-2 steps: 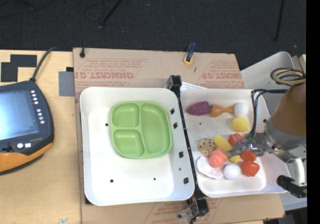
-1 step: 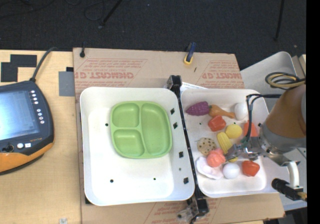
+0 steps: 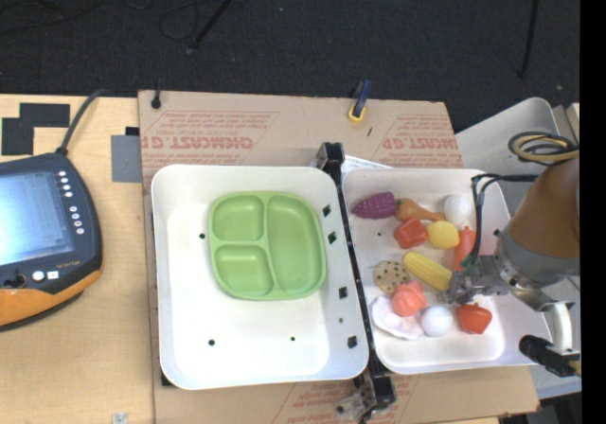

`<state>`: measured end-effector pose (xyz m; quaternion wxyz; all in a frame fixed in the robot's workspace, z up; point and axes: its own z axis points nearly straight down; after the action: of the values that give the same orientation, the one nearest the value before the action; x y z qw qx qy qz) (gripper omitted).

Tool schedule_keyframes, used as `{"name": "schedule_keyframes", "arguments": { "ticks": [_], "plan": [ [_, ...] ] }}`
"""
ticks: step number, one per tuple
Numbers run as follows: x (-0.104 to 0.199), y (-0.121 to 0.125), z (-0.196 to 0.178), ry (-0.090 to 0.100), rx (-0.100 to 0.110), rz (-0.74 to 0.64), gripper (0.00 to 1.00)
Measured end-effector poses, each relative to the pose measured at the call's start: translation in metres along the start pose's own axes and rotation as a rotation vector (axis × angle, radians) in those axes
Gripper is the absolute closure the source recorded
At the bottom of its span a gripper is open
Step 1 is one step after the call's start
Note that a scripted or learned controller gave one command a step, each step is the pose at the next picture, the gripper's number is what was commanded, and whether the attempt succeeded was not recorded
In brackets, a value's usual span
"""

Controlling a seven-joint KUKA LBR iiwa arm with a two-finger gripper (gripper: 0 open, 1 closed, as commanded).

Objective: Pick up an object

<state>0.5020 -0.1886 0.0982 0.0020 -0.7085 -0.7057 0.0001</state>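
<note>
The right bin [image 3: 473, 351] holds several toy foods. A purple grape bunch [image 3: 375, 205], a chicken drumstick [image 3: 415, 211] and a white egg [image 3: 456, 208] lie at the back. A red pepper [image 3: 410, 233], a yellow lemon [image 3: 442, 235], a carrot [image 3: 464, 245] and a corn cob [image 3: 427, 271] fill the middle. A cookie [image 3: 387, 274], a pink piece [image 3: 408, 299], a white ball [image 3: 436, 320] and a red tomato [image 3: 474, 319] sit at the front. My gripper [image 3: 465, 288] is down among them, between the corn and the tomato.
The left bin [image 3: 189, 337] holds a green divided plate [image 3: 266, 245]. A teach pendant [image 3: 38, 233] lies on the bench at far left. A yellow-blue clamp [image 3: 359, 103] sits on the cardboard behind the bins. The arm [image 3: 546, 223] covers the right bin's right edge.
</note>
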Motion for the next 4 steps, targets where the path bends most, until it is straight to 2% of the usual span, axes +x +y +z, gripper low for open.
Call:
{"name": "schedule_keyframes", "arguments": {
  "ticks": [1, 2, 3, 4],
  "plan": [
    [0.009, -0.002, -0.055, -0.002, -0.004, -0.004, 1.0],
    [0.0, -0.003, -0.1, -0.004, -0.005, -0.003, 1.0],
    [-0.001, -0.002, -0.131, -0.003, -0.004, -0.004, 1.0],
    [0.052, 0.015, -0.138, 0.0, -0.002, -0.009, 1.0]
  ]
}}
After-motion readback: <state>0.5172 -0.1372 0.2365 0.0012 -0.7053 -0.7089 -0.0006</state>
